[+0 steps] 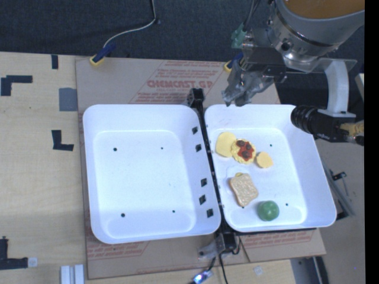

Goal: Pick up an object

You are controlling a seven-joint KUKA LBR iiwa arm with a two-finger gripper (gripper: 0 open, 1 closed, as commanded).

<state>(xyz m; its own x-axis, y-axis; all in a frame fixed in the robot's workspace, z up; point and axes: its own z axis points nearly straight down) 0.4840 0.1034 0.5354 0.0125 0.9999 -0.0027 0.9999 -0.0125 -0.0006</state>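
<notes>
Food sits in the right bin [308,176], and that is where the task's things are. A yellow round piece [225,144] lies near the middle of the bin, close to its left wall. A yellow piece with red and dark bits [244,151] touches it, and a small yellow round piece [264,160] lies just beside that one. A slice of toast [243,189] lies nearer the front edge, and a green ball [267,210] rests near the front right corner. The left bin [142,170] stands next to the right one, their walls touching down the middle.

The gripper [238,96] hangs over the back left corner of the right bin, above the rim. It holds nothing that I can see. It looks dark and blurry, so I cannot tell how it is set.

I think the arm [320,10] waits up high so it can come down on one piece. The pieces lie apart enough for an easy pick, but the two touching ones could get bumped together.
</notes>
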